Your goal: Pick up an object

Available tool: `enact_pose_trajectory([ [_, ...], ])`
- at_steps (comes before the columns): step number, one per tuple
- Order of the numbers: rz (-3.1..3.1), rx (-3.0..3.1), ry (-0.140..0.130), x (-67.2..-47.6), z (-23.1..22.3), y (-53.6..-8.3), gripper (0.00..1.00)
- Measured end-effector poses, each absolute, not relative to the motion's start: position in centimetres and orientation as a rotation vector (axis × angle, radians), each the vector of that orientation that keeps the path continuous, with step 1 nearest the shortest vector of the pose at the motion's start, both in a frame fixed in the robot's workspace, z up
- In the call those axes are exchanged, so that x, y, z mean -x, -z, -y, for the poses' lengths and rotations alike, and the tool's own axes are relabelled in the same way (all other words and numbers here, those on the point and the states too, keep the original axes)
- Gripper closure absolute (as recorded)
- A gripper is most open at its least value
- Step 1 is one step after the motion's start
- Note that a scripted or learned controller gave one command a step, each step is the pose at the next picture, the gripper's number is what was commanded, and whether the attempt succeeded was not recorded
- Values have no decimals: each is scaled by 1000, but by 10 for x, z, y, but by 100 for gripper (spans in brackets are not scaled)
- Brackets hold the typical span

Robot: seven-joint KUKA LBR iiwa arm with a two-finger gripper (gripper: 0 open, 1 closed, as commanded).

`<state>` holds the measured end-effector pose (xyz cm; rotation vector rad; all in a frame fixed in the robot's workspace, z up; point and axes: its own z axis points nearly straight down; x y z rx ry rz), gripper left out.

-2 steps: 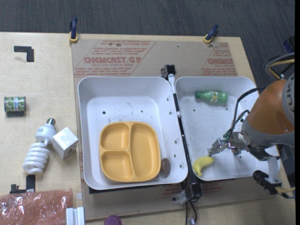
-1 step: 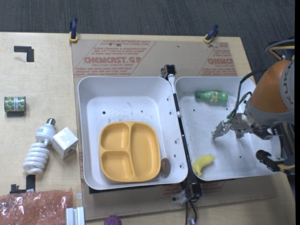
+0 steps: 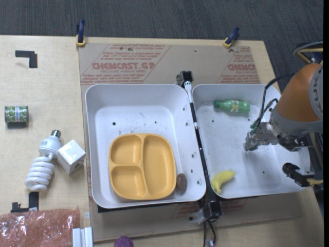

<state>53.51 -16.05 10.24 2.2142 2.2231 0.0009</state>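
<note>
A green bottle (image 3: 232,106) lies on its side at the back of the right bin (image 3: 293,185). A yellow banana (image 3: 222,180) lies near that bin's front left corner. My gripper (image 3: 250,142) hangs low over the right bin's right half, between the bottle and the banana and apart from both. Nothing shows between its fingers. In the left bin (image 3: 97,112) sits a yellow divided plate (image 3: 142,165), with a small brown object (image 3: 181,182) at its right edge.
Outside the bins, on the bench at left, lie a spiral light bulb (image 3: 42,163), a white cube (image 3: 71,156), a small green can (image 3: 16,114) and a reddish mesh bag (image 3: 38,229). Clamps and cables sit along the divider between the bins.
</note>
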Motion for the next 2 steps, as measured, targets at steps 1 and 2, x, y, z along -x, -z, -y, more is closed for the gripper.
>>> enact_pose_trajectory([
  [1,-2221,-2218,0,-577,222,-93,100],
  [2,-2221,-2221,1,-546,222,-93,100],
])
